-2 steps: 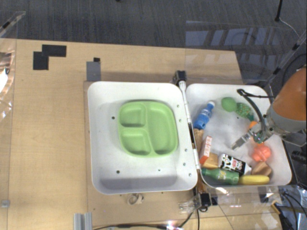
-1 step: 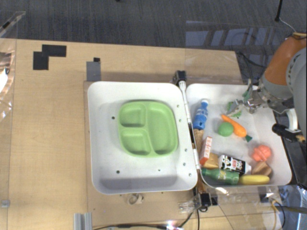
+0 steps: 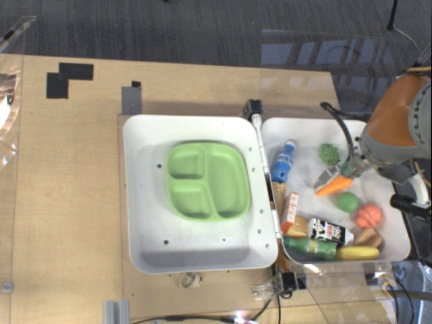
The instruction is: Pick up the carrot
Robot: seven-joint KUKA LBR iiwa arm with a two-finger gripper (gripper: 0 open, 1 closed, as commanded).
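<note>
A dark grey ribbed carpet (image 3: 223,12) runs across the top of the view, and below it sits a pale wooden bench (image 3: 61,201) with a smooth, matte face. Two black squares of tape (image 3: 67,78) mark the bench toward ten o'clock. Clear panels rise along the edges of the bench and catch faint reflections.

Two shallow white bins lie side by side, touching along a shared rim. The left bin (image 3: 145,248) is smooth plastic with rounded corners and holds a light green tray (image 3: 206,181), glossy and split into three compartments.

The right bin (image 3: 304,133) is crowded. The carrot (image 3: 333,186), a tapered orange toy with a green top, lies near the bin's centre, tilted so its tip points toward eight o'clock. At twelve o'clock from it sits a bumpy green broccoli (image 3: 329,153); at nine o'clock a blue bottle (image 3: 283,162). A round green ball (image 3: 347,202) is just beside it at five o'clock, with a ridged orange-pink fruit (image 3: 368,215) beyond. Along the bin's six o'clock edge rest a red-and-white box (image 3: 291,209), a black-and-white carton (image 3: 329,231), a dark green cylinder (image 3: 312,248) and a yellow banana (image 3: 358,252).

The arm enters from three o'clock, grey metal with a rounded orange band. The gripper (image 3: 351,167) sits at the carrot's green end; I cannot tell whether it grasps the carrot or is merely close.
</note>
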